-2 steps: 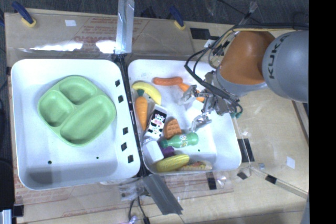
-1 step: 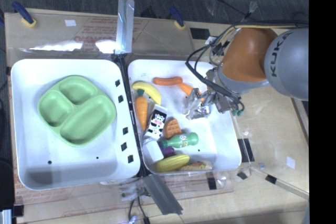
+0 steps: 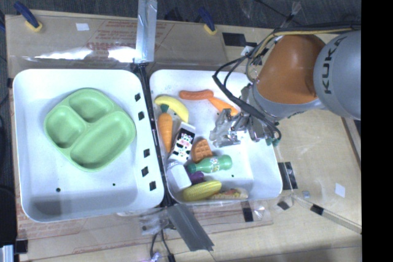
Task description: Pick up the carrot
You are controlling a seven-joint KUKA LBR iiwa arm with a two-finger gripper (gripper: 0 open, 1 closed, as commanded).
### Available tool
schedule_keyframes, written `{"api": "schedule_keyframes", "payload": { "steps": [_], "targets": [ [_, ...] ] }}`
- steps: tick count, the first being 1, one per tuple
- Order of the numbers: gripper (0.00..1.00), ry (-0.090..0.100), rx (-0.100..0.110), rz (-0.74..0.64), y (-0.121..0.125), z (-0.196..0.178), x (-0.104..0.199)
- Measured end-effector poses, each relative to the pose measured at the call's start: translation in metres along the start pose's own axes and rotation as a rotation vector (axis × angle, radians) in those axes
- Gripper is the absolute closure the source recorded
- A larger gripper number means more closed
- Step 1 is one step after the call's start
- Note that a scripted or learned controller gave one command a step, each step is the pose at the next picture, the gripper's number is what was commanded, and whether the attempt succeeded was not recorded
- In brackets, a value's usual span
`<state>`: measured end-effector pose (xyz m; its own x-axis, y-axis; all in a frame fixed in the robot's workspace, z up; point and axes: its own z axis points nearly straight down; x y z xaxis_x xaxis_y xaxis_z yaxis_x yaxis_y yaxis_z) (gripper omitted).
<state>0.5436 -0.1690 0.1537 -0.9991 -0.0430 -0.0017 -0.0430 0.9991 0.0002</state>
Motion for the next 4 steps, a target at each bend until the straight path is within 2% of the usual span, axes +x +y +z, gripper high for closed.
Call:
{"api": "schedule_keyframes", "payload": {
  "steps": [1,2,3,4],
  "targets": [
    [0.0,0.002,0.0,0.0,0.0,0.001,0.001],
    [0.0,0.0,0.001,0.146,-0.026,0.013,-0.043],
    [0.0,0.002,0.0,0.2,-0.042,0.062,-0.056],
    [1.0,-0.005,0.002,0.192,-0.04,0.049,-0.059]
  ]
}}
